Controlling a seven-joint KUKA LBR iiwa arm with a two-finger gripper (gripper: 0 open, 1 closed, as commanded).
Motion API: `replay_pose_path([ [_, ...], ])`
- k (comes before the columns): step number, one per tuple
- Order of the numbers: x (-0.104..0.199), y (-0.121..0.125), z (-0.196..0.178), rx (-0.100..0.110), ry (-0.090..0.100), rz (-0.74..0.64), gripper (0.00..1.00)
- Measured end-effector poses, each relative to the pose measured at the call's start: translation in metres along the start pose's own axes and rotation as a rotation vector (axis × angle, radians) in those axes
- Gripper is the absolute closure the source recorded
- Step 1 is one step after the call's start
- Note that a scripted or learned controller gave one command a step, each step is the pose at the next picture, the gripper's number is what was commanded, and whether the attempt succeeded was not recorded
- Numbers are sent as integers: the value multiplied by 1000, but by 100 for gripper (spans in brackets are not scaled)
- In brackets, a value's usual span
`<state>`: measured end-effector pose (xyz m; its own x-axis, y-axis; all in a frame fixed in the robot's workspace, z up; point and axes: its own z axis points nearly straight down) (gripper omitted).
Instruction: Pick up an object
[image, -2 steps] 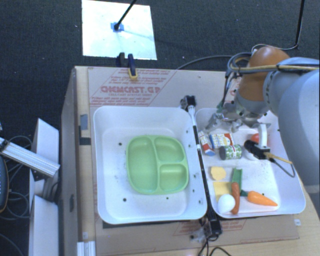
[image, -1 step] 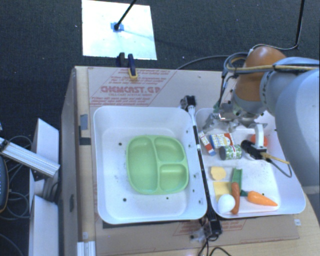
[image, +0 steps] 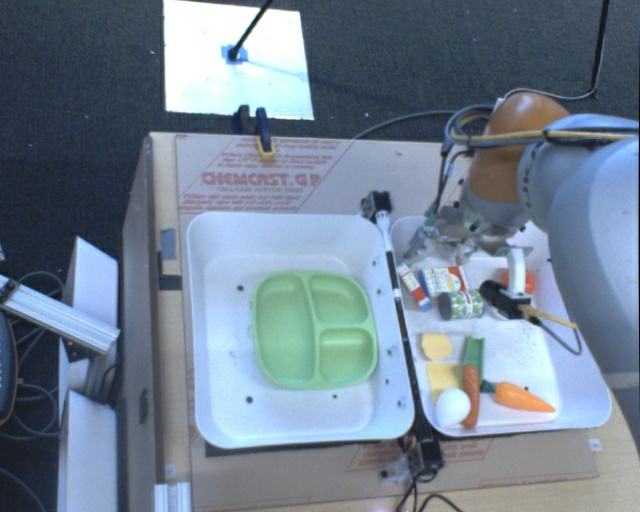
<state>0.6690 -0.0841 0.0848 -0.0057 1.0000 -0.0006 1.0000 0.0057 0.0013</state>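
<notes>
My gripper (image: 432, 242) hangs over the far left part of the right bin (image: 590, 400), just above a small colourful carton (image: 437, 283) and a printed can (image: 460, 305). Nothing shows between its fingers. A white bottle with a red base (image: 516, 271) stands to the right of the gripper. Nearer the front lie a round yellow slice (image: 436, 347), a yellow square piece (image: 444, 377), a white egg (image: 452, 406), a thin carrot with a green top (image: 470, 392) and a fatter carrot (image: 523, 399).
The left bin (image: 215, 300) holds a green divided plate (image: 313, 329). A black bar (image: 393, 290) runs along the divide between the two bins. The grey arm (image: 585, 200) covers the right bin's far right corner.
</notes>
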Motion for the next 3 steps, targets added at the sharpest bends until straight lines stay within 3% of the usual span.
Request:
replay_pose_path([
  [3, -2, 0, 0, 0, 0, 1, 0],
])
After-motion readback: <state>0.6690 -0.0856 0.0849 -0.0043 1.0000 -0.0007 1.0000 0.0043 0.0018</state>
